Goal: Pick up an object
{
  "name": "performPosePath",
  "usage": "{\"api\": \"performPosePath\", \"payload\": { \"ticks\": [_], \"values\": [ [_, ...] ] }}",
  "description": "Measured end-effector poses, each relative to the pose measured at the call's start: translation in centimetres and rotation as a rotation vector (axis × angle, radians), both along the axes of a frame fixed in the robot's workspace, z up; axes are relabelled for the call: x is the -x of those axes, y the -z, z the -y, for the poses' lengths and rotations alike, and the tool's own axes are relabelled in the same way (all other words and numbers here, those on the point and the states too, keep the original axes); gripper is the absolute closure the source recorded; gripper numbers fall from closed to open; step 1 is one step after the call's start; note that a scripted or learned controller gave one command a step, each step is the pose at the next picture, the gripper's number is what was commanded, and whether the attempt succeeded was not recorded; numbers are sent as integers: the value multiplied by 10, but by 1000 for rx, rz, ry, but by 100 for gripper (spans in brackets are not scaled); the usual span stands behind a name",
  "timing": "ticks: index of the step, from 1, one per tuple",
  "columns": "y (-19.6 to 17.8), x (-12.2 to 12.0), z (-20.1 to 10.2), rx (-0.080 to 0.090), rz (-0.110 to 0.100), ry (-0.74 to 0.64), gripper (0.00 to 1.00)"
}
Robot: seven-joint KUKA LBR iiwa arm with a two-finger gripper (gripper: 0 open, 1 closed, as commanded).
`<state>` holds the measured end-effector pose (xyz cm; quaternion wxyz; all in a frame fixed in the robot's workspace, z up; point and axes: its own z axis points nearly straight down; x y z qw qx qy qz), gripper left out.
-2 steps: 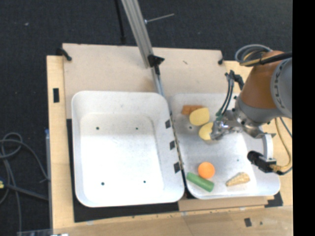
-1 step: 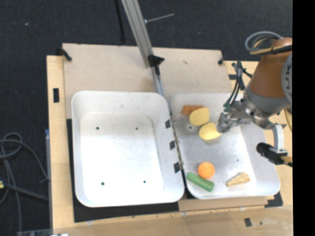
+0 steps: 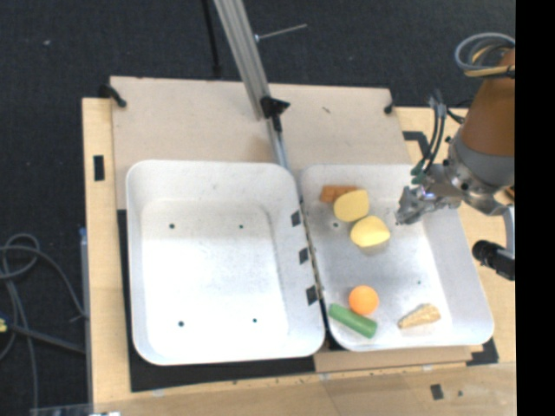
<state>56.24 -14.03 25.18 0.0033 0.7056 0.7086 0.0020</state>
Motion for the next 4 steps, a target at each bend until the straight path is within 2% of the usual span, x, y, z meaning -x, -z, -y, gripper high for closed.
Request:
{"api": "performPosePath", "payload": {
  "ticks": [2,3,4],
  "values": [
    [15,20,-100,-3,-7,-2,100],
    [11,15,-144,-3,-6,-3,100],
    [4,25,-200,-4,-6,-4,100]
  ]
}}
